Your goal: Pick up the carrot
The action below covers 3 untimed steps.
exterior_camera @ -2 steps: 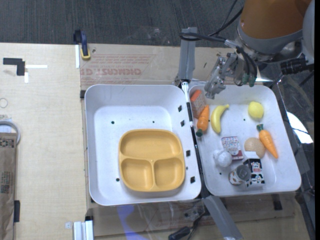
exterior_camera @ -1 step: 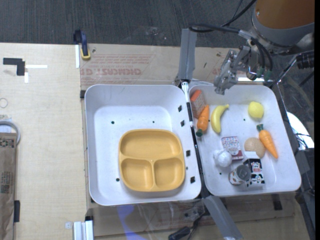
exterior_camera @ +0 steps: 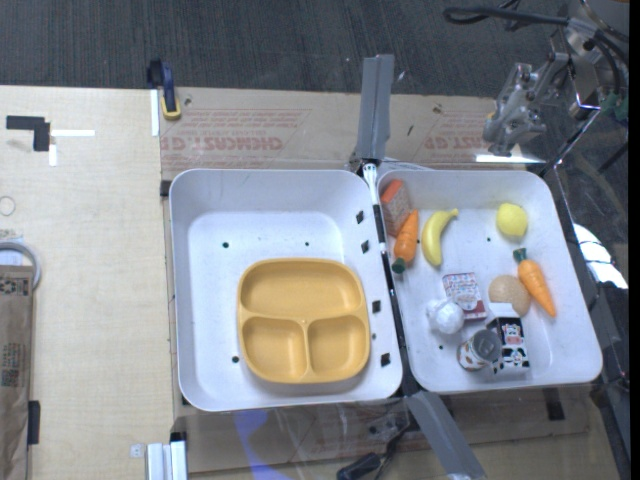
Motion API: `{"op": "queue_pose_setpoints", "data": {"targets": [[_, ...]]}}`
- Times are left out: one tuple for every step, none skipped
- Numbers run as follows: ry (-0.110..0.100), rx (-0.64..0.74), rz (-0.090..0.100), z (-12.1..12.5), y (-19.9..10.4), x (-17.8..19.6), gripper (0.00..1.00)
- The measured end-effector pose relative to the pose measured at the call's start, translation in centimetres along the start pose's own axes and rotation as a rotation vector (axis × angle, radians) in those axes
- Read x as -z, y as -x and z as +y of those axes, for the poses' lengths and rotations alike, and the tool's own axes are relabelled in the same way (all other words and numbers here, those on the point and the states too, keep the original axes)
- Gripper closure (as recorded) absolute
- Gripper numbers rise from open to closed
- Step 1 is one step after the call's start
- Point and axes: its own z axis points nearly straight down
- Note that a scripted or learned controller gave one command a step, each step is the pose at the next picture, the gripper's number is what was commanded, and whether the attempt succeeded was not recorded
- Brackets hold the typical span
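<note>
Two carrots lie in the right bin. One carrot is near the bin's right side, its green top pointing to the back, just in front of a lemon. The other carrot rests against the left wall, beside a banana. My gripper hangs above the bench behind the right bin's back right corner, well clear of both carrots, with nothing seen in it.
The right bin also holds a red-and-white packet, a small carton, a bread-like piece, a white ball, a tin and a cow-print box. A yellow divided plate sits in the left bin.
</note>
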Motion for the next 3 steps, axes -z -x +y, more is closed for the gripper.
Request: {"op": "queue_pose_setpoints", "data": {"targets": [[0.001,0.093,0.003,8.2,-0.1,-10.5,1.00],[0.001,-0.084,0.000,12.1,4.4,-3.2,1.00],[0.001,0.185,0.004,15.3,2.2,-13.6,1.00]]}}
